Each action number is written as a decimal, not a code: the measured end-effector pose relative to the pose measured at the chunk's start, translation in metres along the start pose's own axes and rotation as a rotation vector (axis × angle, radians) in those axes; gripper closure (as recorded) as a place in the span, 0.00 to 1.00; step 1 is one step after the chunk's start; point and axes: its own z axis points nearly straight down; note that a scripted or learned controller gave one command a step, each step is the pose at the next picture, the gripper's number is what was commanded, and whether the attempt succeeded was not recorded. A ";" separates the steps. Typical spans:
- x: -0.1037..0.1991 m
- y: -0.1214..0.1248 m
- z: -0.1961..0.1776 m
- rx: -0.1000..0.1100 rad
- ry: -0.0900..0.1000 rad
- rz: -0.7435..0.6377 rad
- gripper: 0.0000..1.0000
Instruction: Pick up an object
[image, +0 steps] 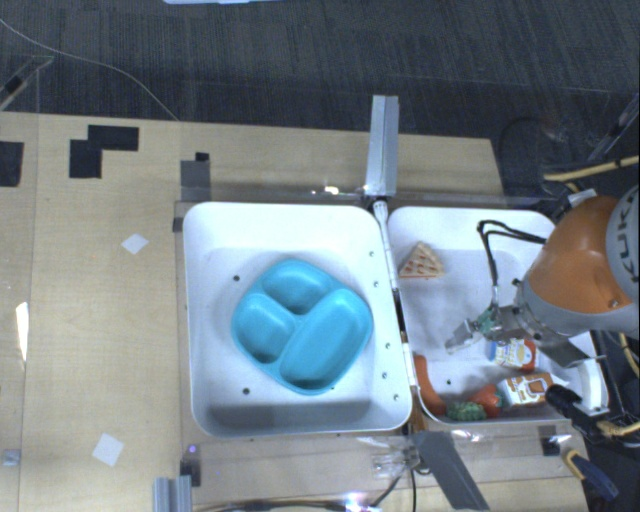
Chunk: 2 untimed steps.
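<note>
The gripper (478, 330) hangs over the right bin (450, 300), next to a small bottle (514, 352); its label is too blurry to read. I cannot tell the gripper's state.

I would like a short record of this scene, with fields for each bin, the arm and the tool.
left bin: white shallow bin holding a blue three-compartment plastic plate
right bin: white shallow bin holding a tan waffle-patterned wedge, an orange carrot-like toy, a green leafy toy
arm: grey with orange band, over right bin
tool: low in right bin, grip unclear
</note>
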 end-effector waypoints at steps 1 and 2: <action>-0.088 -0.019 0.013 0.011 -0.005 -0.143 0.00; -0.085 -0.017 0.013 0.008 -0.003 0.019 0.00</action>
